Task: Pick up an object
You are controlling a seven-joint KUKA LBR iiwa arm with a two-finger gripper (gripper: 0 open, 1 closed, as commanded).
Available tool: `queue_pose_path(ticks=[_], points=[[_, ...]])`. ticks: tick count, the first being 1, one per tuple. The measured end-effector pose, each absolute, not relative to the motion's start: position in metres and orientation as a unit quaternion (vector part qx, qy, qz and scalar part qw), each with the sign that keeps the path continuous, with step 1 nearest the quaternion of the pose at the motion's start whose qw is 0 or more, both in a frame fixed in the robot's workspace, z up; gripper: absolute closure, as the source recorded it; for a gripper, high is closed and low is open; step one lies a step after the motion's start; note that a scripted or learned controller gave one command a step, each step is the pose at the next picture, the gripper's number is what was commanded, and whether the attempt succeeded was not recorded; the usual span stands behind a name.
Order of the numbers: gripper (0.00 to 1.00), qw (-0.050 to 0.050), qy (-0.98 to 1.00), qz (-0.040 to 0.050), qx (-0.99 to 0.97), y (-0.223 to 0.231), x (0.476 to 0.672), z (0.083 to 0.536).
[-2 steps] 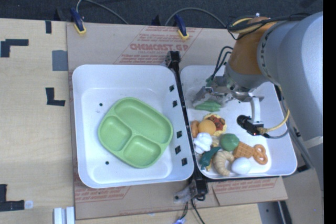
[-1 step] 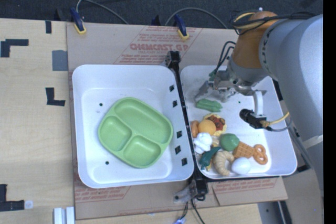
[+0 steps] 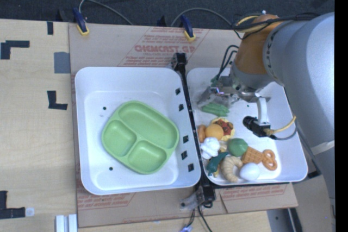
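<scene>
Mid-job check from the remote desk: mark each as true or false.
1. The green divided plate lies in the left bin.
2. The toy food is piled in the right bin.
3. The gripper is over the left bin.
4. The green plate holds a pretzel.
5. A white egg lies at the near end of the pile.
1. True: the green divided plate lies in the left bin.
2. True: the toy food sits in the right bin.
3. False: the gripper is over the right bin.
4. False: the pretzel lies in the right bin.
5. True: the white egg is there.
</scene>
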State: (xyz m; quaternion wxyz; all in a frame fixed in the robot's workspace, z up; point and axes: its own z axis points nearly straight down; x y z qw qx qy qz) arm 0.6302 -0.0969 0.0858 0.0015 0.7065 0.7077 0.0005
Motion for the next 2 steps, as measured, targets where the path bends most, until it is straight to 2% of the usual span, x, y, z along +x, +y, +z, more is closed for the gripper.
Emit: queue_pose_path(ticks=[1, 2], points=[[0.0, 0.002, 0.707, 0.0006, 0.707, -0.1196, 0.5599, 0.0867], [1.0, 0.002, 0.707, 0.0008, 0.707, -0.1195, 0.5603, 0.0964]])
